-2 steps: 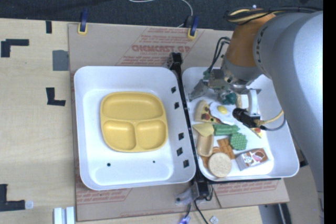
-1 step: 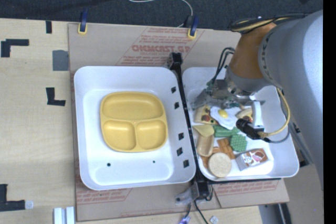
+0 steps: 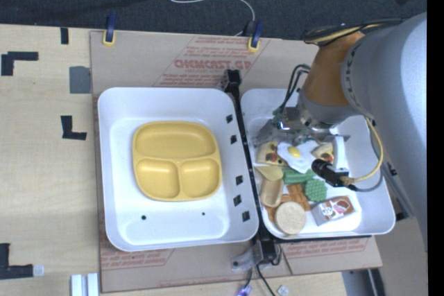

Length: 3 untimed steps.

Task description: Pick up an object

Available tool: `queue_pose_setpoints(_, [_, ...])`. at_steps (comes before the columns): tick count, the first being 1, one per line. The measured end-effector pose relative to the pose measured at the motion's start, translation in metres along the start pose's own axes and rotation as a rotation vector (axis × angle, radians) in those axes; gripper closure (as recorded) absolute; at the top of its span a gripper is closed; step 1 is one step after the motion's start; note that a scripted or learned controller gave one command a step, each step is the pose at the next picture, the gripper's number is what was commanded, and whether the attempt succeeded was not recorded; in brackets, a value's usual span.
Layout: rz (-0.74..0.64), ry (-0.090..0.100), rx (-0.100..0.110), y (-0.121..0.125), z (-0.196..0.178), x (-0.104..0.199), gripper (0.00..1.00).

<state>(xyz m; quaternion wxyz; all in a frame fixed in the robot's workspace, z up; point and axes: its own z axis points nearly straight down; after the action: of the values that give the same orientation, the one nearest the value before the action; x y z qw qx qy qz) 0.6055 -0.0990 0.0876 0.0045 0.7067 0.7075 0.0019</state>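
Toy food pile [image 3: 300, 184] in right bin [image 3: 374, 215], heaped toward its 9 o'clock wall. Tool [image 3: 297, 134] low over pile's 12 o'clock edge; grip state cannot tell. Step judged: descent to grasp. Next: close on one item, lift straight. Open room at 3 o'clock; yellow tray [image 3: 177, 159] in left bin [image 3: 114, 149].

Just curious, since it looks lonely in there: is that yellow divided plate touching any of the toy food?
Apart. The camera view shows the yellow divided plate alone in the left bin, the toy food pile in the right bin.
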Motion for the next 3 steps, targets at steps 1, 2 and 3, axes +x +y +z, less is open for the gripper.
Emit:
queue_pose_setpoints(1, [0.0, 0.001, -0.001, 0.001, -0.011, 0.0, 1.0])
queue_pose_setpoints(2, [0.0, 0.001, 0.0, 0.001, -0.01, 0.0, 0.0])
queue_pose_setpoints(3, [0.001, 0.0, 0.002, -0.01, 0.001, 0.003, 0.0])
